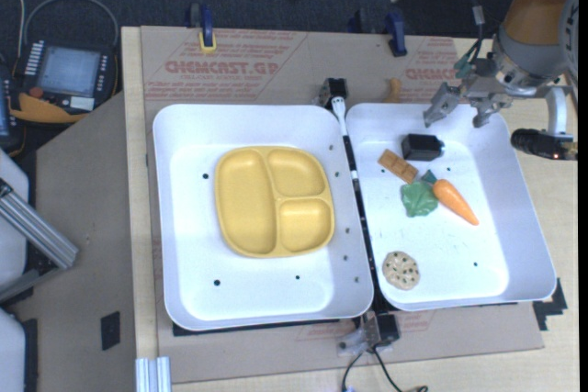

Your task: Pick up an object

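A yellow divided plate (274, 200) is sitting mid-left bin (175, 271). In the right bin (524, 262), a cookie (401, 269) is lying near the front edge, a carrot (444, 197) centrally. The gripper (463, 108) is hovering spread, holding nothing, over the back edge.

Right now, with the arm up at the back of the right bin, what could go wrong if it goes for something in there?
The end effector hangs open above the back rim of the right bin, so a straight descent could strike the rim. The black block and the cracker lie close together, so one finger might land on the wrong piece. The carrot touches the green toy, so closing on either could nudge both.
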